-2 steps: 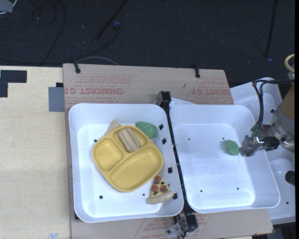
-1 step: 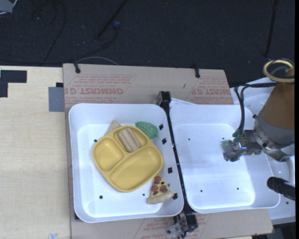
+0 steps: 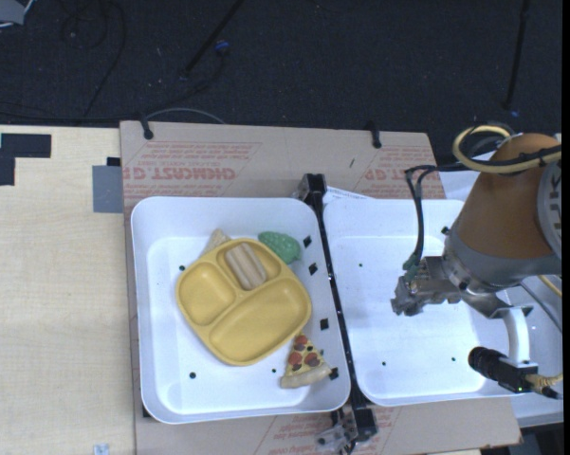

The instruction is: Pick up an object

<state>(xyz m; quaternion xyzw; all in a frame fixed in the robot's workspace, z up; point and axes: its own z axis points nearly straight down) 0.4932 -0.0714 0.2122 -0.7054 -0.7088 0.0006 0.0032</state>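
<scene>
The bench (image 3: pixel 47 292) carries two shallow white bins side by side on a sheet of cardboard (image 3: pixel 266 159). The left bin (image 3: pixel 152 301) holds all the objects, while the right bin (image 3: pixel 379 358) has the arm (image 3: pixel 507 221) over it, reaching in from the right with its orange band uppermost. In the left bin, a yellow divided plate (image 3: pixel 251 316) lies roughly at the centre, tilted so its corners point near and far. A tan hot-dog-like toy (image 3: pixel 246 264) rests in the plate's far compartment. A green toy (image 3: pixel 282 245) (possibly a leaf, hard to tell) sits just beyond the plate's far right edge. A toy pizza slice (image 3: pixel 304 363) lies near the plate's near right corner, close to the bin wall. The gripper (image 3: pixel 410 297) hangs over the middle of the right bin; whether it is open or closed cannot be told, and nothing is seen in it.
</scene>
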